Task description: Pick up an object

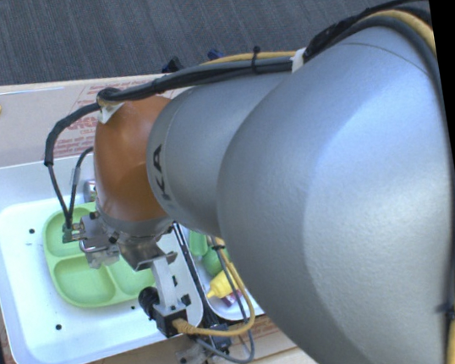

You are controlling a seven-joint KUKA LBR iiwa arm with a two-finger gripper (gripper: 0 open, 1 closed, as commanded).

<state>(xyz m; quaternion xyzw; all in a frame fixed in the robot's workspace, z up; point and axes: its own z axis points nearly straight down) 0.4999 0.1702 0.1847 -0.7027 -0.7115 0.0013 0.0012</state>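
Over the left bin (pixel 4 255), arm (pixel 297 191) above green tray (pixel 76 278)

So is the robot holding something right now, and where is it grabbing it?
It cannot be told. The gripper hangs over the green tray in the white bin, and the arm hides its fingertips.

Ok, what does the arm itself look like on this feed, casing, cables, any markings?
The arm has a smooth, rounded grey casing. An orange band sits above the wrist, beside dark lettering on the grey. Black and yellow cables run along the top, held by ties. A white bracket with black fittings hangs at the wrist end, a yellow cable looping under it.
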